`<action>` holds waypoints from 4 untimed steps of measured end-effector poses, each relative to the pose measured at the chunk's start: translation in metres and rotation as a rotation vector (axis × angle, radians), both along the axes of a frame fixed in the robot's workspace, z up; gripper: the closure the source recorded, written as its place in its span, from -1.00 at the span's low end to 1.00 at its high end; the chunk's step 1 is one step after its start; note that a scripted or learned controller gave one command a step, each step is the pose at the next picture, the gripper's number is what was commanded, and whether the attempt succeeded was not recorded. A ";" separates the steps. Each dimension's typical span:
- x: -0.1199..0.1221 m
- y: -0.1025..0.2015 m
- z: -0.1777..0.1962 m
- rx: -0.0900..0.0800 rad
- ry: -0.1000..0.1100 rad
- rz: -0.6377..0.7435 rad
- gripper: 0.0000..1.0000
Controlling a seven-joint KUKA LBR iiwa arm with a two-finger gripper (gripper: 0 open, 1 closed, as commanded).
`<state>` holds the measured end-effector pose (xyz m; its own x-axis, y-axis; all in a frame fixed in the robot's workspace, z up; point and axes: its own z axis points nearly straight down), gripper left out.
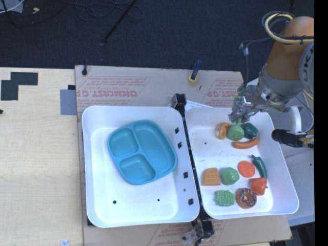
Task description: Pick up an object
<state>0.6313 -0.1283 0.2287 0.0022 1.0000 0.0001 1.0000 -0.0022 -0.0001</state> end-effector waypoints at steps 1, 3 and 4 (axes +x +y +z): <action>-0.033 0.038 0.009 0.002 0.004 0.005 1.00; -0.098 0.114 -0.011 0.002 0.007 0.005 1.00; -0.109 0.146 -0.007 0.002 0.006 0.005 1.00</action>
<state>0.5220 0.0180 0.2217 -0.0026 1.0000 0.0020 1.0000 0.0026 -0.0061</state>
